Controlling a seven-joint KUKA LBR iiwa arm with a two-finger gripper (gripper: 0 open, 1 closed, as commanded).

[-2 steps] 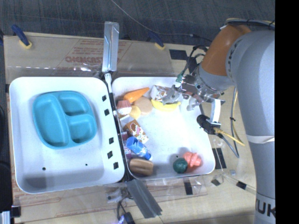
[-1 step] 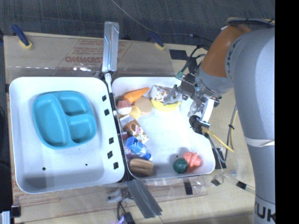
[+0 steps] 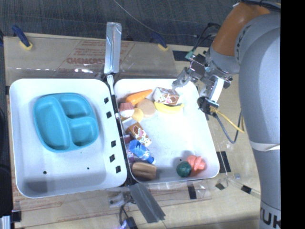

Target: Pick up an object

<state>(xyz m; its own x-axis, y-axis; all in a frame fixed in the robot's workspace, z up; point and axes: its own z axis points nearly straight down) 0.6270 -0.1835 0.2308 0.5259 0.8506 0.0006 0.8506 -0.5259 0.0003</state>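
Grey arm reaches in from the right; gripper point(image 3: 193, 92) hangs open, tilted.

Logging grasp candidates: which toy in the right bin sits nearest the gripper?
The small printed carton lying on the yellow banana, at the bin's far edge just below the gripper. The carrot is farther left; the green ball is at the near corner.

The tool point(image 3: 193, 92) hangs over the far right corner of the right bin point(image 3: 200, 128). Just left of it lies a small carton point(image 3: 166, 98) on a banana point(image 3: 170, 108), with a carrot point(image 3: 138, 97) further left. Toward the near rim, below the tool, sit a ball point(image 3: 183, 169) and a shrimp point(image 3: 197, 163). The divided tray point(image 3: 66, 120) lies in the left bin point(image 3: 28, 171), well apart.
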